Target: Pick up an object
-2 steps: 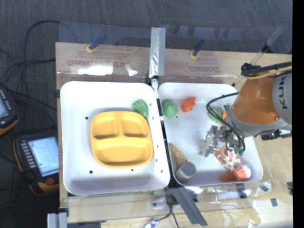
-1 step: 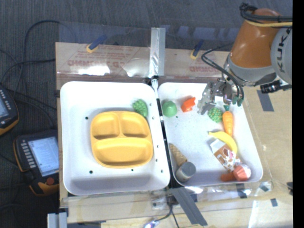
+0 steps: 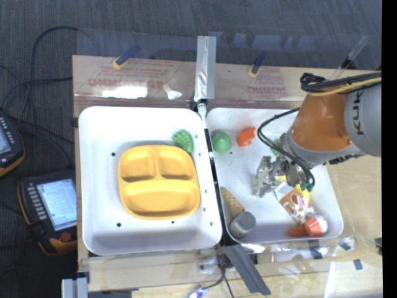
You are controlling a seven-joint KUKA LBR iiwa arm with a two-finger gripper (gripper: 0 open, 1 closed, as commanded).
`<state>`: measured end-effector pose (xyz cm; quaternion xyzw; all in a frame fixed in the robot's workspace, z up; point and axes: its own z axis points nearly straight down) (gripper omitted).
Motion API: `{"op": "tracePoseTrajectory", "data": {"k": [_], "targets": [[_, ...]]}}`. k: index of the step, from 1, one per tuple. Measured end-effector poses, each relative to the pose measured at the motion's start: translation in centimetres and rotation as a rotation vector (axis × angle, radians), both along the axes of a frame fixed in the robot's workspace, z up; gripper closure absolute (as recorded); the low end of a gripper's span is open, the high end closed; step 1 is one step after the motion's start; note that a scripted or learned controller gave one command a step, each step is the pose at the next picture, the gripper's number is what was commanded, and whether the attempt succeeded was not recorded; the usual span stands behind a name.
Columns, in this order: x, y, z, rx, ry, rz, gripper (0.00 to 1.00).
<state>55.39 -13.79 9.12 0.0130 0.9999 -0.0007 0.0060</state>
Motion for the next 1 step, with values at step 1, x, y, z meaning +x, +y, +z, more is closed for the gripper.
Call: {"op": "tracePoseTrajectory", "data": {"k": [1], "targets": [[0.89, -0.64, -0.05, 0.005, 0.004, -0.199, 1.0]]}}
